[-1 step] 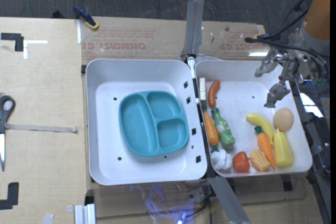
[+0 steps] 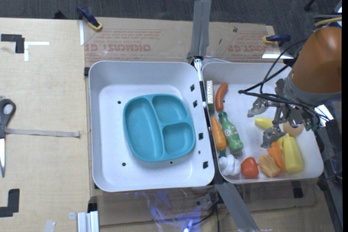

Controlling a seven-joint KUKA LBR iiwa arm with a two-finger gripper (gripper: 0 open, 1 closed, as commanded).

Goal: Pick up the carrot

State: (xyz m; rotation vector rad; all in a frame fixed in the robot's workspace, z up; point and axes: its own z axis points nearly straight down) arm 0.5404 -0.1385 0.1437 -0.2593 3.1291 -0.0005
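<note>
Lying nearest the lens, along the front wall of the right bin [image 2: 312, 174], is a row of toy foods: a white bulb [image 2: 229, 165], a red tomato [image 2: 249, 167], a tan ridged piece [image 2: 268, 165] and a yellow bottle [image 2: 292, 154].

1. Position of the target. The carrot [image 2: 218, 135] is lying lengthwise against the left wall of the right bin, touching a green bottle [image 2: 232, 133] on its right side. A red sausage [image 2: 220, 96] is lying just behind it. A second, shorter orange piece [image 2: 277, 154] is resting close beneath me; I am judging the long tapered one by the wall to be the carrot.

2. State of the gripper [image 2: 260, 127]. I am hovering over the right half of the right bin, well apart from the carrot. I am holding my fingers [image 2: 253, 113] spread apart and am gripping nothing. A small yellow piece [image 2: 263, 123] is lying in the bin below the gap.

3. Other items. The left bin [image 2: 103, 171] is carrying a blue divided plate [image 2: 160, 127].

4. Progress. No stage of the pick is complete: the carrot is sitting untouched. Remaining, in my judgement: travelling left to the wall, descending, closing, lifting. The wall and green bottle are leaving little room for my fingers.
</note>
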